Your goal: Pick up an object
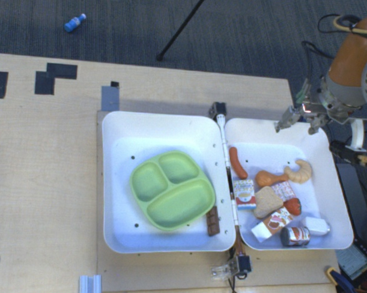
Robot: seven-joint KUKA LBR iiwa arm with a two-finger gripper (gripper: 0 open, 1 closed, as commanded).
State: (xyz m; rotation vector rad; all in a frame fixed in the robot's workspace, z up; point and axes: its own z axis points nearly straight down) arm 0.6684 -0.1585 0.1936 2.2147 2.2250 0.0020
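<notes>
Left bin: a shallow white plastic bin [110, 170] is shown holding a light-green three-compartment plate [173, 189], tilted slightly, with a small brown rectangular bar [212, 222] lying just beside the plate's lower right edge, against the wall shared with the neighbouring bin. Right bin: a second shallow white bin [340, 223] is seen to hold the candidate objects, clustered in its centre and lower half. A red toy sausage [237, 162] lies nearest the shared wall, its long axis running from upper left to lower right; below it a small printed carton [244, 193] is placed, touching a tan bread-like piece [267, 201]. An orange toy drumstick [271, 177] and a pale tan croissant-shaped piece [301, 170] lie side by side further right, the croissant being the nearest object to the two-finger gripper [300, 119]. A dark round jar with a printed label [296, 236] and a white block [316, 225] are set near the bin's lower rim. The gripper is held at the upper rim of the right bin, above the bin's upper right corner; its fingers are spread apart and nothing is held between them. All objects lie below the gripper in the view; no obstacle is interposed, though close packing is judged to hinder a clean grasp.
</notes>
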